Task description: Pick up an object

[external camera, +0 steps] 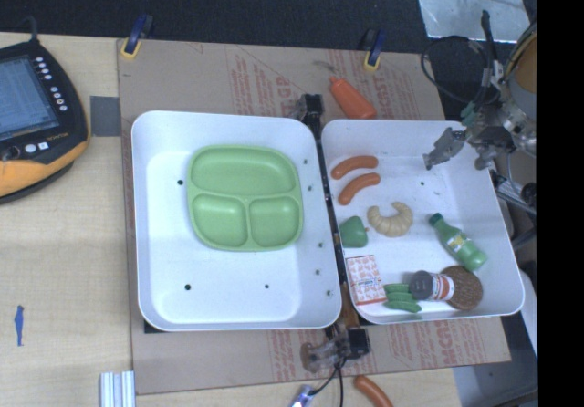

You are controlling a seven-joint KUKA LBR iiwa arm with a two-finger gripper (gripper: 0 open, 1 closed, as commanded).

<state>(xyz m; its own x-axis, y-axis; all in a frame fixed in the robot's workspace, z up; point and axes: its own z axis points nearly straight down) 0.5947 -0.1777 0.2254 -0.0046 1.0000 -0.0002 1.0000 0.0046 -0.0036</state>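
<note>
The worktop (73,241) carries two white bins side by side. The left bin (164,286) holds a green divided plate (245,198). The right bin (493,213) holds all the small toy foods, so the pick must happen there. The claw (444,149) hangs over the upper right part of this bin, near its far wall, and nothing is between its fingers; if it is released or clenched I cannot tell, because it is small and dark in the view.

To do this step well, I think the arm should choose a thing that lies apart from the others. The croissant (391,219) in the middle of the bin is a good choice: it is beige, curved and thick, with free floor around it. The two sausages (356,175) are also near the claw, but they lie close together and are thin and round, so they may roll away. The green bottle (458,243) lies tilted near the right wall. The crowded group at the front edge is a poor target.
</note>
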